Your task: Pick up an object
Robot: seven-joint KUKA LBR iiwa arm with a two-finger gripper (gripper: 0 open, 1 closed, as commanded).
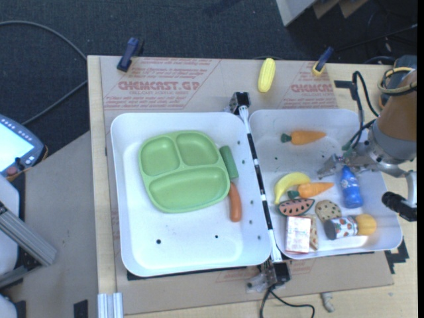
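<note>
The blue bottle [350,187], probably light, stiff and slippery plastic, is seen lying in the right bin [265,128] just below the claw [341,161], best pinched across its body, though the claw's spread cannot be told

A robotics lab. The bench [165,85] is a board under printed protective film, clamped at the back by blue clips [128,53], with two white bins [132,230] of toy food. Cables [46,35] trail over dark carpet [165,12], and the arm [397,121] reaches in.
</note>
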